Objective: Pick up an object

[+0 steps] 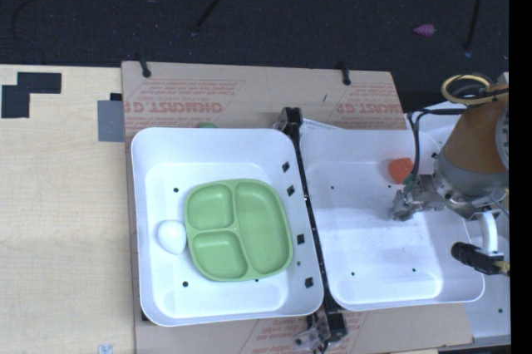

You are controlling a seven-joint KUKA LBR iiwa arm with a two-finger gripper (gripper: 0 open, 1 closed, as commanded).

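Observation:
My gripper (405, 204) hangs low over the right bin (366, 261), near its right side, on the grey arm with the orange band. Just up and left of the wrist lies a small orange-red object (400, 169) on the bin floor, partly hidden by the arm; it lies beside the gripper, not in it. In the left bin (158, 178) rests a green three-compartment plate (237, 228), and a white egg-shaped object (172, 237) sits against the plate's left edge.
A black divider (301, 215) with clips runs between the two bins. Cardboard (249, 95) lies under both bins. A black cable loops near the right bin's far right corner. The right bin's floor left of the gripper is bare white.

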